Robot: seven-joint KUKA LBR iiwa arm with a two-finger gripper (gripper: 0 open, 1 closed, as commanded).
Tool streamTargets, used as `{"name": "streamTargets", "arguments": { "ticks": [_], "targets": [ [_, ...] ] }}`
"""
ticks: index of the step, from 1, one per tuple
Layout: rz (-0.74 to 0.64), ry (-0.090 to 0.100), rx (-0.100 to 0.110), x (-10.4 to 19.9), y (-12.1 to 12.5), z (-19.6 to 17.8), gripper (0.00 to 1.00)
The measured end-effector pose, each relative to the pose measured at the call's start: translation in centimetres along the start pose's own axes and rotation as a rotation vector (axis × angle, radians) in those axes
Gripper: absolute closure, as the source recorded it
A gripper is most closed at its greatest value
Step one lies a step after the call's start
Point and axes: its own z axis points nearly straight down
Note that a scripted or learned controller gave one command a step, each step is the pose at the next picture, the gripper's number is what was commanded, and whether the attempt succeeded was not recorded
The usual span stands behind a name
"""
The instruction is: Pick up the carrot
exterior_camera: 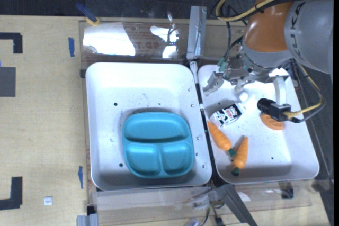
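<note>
Two carrots in the right bin (304, 164), both low-left: carrot A (219, 136) lies against the left wall, tip pointing to about 10 o'clock; carrot B (240, 152) is just beside it at its 4 o'clock, running 1-to-7 with the green end down. Their lower ends look close, maybe touching. Gripper (220, 78) hangs at the bin's 11 o'clock corner, well apart from both, nothing between the fingers; can't tell whether they're spread or closed from this angle. A small black-and-white packet (228, 114) sits between gripper and carrots, and an orange disc (274, 121) lies at 3 o'clock of the packet. My call: go for B, since A hugs the wall and leaves no finger room. Come down over B's fat middle, jaws across its long axis, clear of A's end. Blue tray (157, 144) in the left bin (100, 79) is irrelevant.
</note>
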Motion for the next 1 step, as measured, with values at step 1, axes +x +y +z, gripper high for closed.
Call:
{"name": "streamTargets", "arguments": {
  "ticks": [1],
  "targets": [
    [0.001,-0.001,-0.001,1.90,-6.98,1.29,0.00]
  ]
}}
